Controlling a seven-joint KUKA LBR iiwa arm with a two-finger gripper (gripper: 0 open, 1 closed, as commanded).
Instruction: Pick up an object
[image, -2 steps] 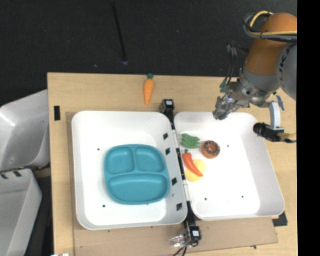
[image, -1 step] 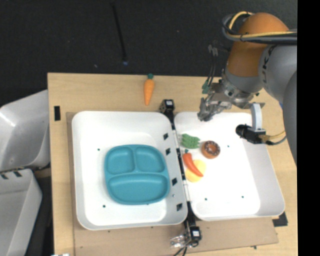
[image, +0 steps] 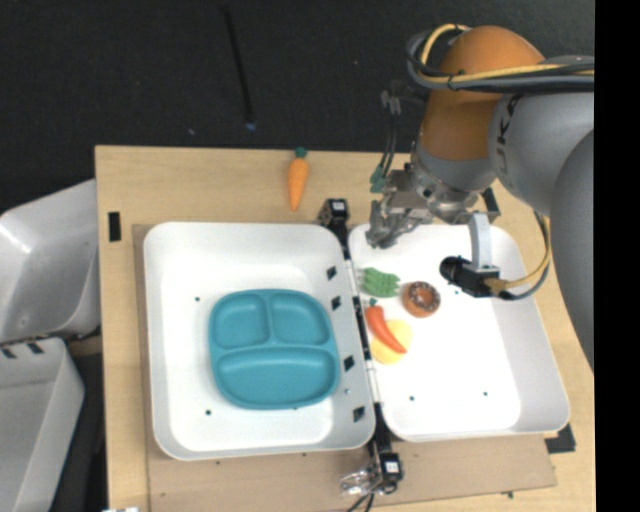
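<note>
blue plate (image: 272, 348) in left bin (image: 170, 400) | no legible writing

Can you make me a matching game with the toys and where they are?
Things:
1. carrot
2. blue plate
3. donut
4. gripper

Places:
A. in the left bin
B. on the bare bench, outside the bins
C. above the right bin's top left corner
D. in the right bin, by the green toy

Pairs: 1-B, 2-A, 3-D, 4-C

Wooden bench (image: 200, 165) bears two white bins (image: 180, 300); a carrot (image: 298, 180), seemingly plastic
</note>
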